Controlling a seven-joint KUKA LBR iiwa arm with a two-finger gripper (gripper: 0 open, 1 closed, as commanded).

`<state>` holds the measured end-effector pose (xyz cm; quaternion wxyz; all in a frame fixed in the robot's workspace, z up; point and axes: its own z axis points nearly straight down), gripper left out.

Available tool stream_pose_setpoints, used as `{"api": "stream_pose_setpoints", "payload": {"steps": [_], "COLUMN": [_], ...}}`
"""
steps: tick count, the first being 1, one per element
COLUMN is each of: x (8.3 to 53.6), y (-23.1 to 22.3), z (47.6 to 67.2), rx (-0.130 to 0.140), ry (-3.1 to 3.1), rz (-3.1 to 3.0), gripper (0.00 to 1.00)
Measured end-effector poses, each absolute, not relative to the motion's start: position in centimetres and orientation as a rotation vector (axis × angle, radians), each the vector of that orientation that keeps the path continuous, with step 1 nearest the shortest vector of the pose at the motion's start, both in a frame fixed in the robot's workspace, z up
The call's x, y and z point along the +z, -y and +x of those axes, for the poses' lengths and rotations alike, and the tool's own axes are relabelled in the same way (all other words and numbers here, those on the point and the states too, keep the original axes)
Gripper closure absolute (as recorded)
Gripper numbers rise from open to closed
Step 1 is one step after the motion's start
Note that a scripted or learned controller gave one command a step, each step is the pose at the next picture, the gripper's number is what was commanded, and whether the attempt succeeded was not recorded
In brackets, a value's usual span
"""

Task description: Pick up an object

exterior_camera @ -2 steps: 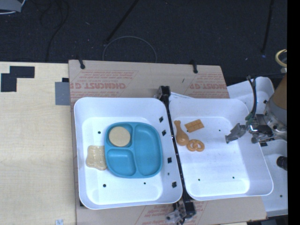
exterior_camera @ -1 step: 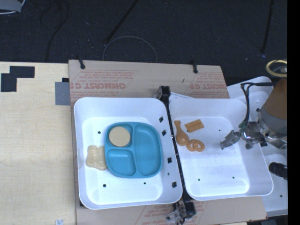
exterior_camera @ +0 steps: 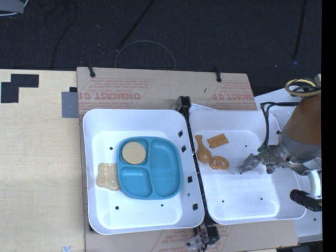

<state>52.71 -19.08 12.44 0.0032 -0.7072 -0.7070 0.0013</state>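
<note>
Objects: tan toast slice beside blue divided plastic plate, round cracker in its compartment, left white bin | right white bin: brown pretzel | gripper low, apart from pretzel, opening cannot be told

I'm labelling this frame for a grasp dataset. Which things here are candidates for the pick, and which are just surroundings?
Candidates for the pick:
- pretzel, right bin
- orange cracker, right bin
- tan spoon-shaped piece, right bin
- round biscuit, in the blue divided tray
- pale bread-like piece, left bin
- gripper over the right bin

Surroundings:
- cardboard sheet
- wooden bench
</note>
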Motion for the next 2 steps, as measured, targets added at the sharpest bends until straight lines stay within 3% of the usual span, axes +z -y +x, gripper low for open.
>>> {"api": "stream_pose_setpoints", "payload": {"steps": [1, 2], "x": [8.6, 9.9], "y": [19.0, 19.1], "z": [52.7, 52.7], "rx": [0.002, 0.001], "ry": [2.218, 2.214], "rz": [-2.221, -2.226], "gripper": [0.00, 1.00]}}
